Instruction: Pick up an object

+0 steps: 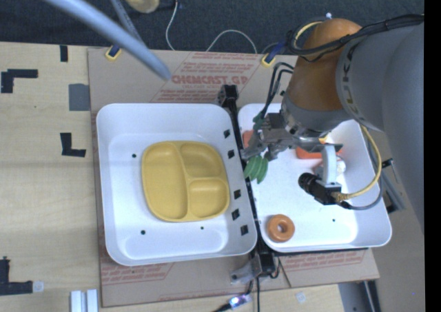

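My gripper [264, 147] is low over the left side of the right bin [358, 235], close to the divider between the bins. A green leafy object [256, 168] lies directly under its tip, touching or nearly touching it; I cannot tell whether it is gripped. A small orange piece [247, 138] lies by the bin's left wall, just left of the gripper. A brown donut [280, 227] lies near the front of the same bin. A red-orange object [308, 154] is partly hidden behind the wrist.
The left bin [114, 166] holds a yellow divided plate [185, 180] in its middle. The arm's grey and orange body [324, 69] covers the back of the right bin. A black fitting with a yellow cable [317, 188] hangs off the wrist over that bin's middle.
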Controlling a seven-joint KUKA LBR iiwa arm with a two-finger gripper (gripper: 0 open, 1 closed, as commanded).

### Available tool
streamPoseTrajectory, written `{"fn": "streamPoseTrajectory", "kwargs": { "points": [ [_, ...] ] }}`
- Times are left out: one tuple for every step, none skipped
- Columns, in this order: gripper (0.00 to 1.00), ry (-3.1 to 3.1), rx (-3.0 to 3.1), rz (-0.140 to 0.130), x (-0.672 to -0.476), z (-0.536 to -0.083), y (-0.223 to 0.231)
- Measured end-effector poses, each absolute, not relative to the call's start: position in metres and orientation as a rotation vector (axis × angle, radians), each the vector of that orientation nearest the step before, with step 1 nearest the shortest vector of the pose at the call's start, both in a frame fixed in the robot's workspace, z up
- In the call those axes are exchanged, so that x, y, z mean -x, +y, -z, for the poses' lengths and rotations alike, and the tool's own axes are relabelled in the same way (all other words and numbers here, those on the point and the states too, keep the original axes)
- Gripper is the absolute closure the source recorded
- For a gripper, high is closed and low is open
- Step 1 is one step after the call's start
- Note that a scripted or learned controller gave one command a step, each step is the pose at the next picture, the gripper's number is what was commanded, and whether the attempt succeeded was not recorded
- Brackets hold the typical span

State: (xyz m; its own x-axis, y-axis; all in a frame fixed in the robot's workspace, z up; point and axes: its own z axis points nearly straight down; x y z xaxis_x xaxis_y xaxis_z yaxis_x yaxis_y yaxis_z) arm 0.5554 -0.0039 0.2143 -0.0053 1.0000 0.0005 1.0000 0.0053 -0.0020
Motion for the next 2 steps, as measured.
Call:
{"fn": "streamPoseTrajectory", "kwargs": {
  "points": [
    [1.00, -2.227, 2.215, 0.001, -0.587, -0.222, 0.045],
    [1.00, -2.227, 2.215, 0.001, -0.613, -0.232, 0.093]
  ]
}}
